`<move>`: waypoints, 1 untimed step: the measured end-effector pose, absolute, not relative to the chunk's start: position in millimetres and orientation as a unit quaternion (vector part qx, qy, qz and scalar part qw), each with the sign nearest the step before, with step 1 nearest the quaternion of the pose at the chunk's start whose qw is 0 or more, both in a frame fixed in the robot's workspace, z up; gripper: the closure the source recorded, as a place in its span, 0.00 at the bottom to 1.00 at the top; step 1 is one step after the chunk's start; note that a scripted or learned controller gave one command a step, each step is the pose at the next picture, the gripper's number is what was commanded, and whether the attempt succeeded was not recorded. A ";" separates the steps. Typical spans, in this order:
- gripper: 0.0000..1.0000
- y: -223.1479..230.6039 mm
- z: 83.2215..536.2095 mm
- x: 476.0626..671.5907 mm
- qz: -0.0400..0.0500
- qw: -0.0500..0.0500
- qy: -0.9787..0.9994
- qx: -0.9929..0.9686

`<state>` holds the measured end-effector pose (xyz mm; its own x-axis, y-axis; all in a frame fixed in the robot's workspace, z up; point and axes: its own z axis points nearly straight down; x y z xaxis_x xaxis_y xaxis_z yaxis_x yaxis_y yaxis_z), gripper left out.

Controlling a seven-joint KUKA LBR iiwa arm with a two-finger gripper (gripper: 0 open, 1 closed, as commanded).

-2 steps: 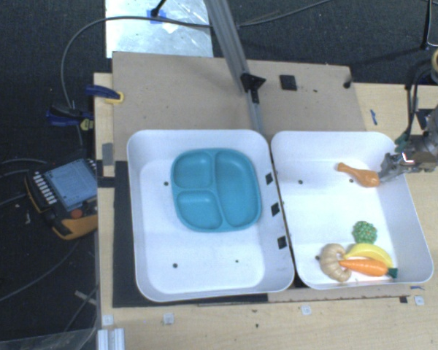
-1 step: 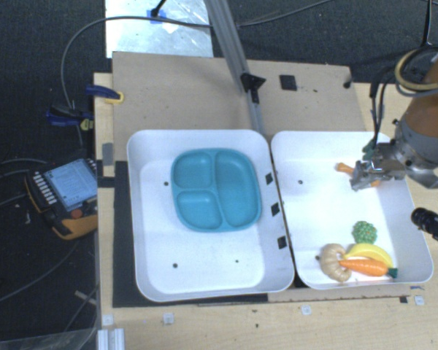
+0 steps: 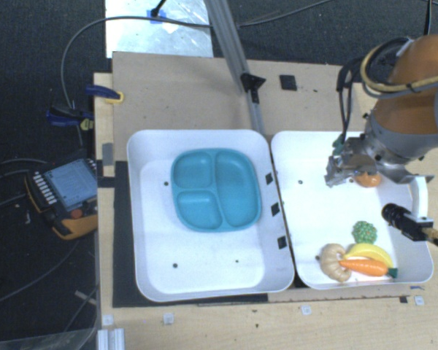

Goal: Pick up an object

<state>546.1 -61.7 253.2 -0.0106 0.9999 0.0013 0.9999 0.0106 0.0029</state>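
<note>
An orange ball (image 3: 367,179) lies in the right bin (image 3: 306,217), near its far right side, just beside the gripper (image 3: 342,170). The gripper hovers low over that bin with the ball touching or nearly touching its right side (the ball is partly hidden behind the wrist, so contact is unclear), and whether it is spread or pressed together cannot be told. The grey arm (image 3: 412,93) with its orange band reaches in above it. At the bin's near right corner sit 4 toy foods close together: a green broccoli (image 3: 363,232), a yellow banana (image 3: 372,253), an orange carrot (image 3: 365,267) and a tan piece (image 3: 333,260). The left bin (image 3: 153,268) holds a blue 3-compartment plate (image 3: 215,189).
</note>
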 end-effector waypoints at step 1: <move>1.00 -13.2 254.5 551.3 0.001 0.000 0.711 0.704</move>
<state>551.3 -13.2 254.5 -0.0101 0.9999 0.0015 0.9999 0.0101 0.0023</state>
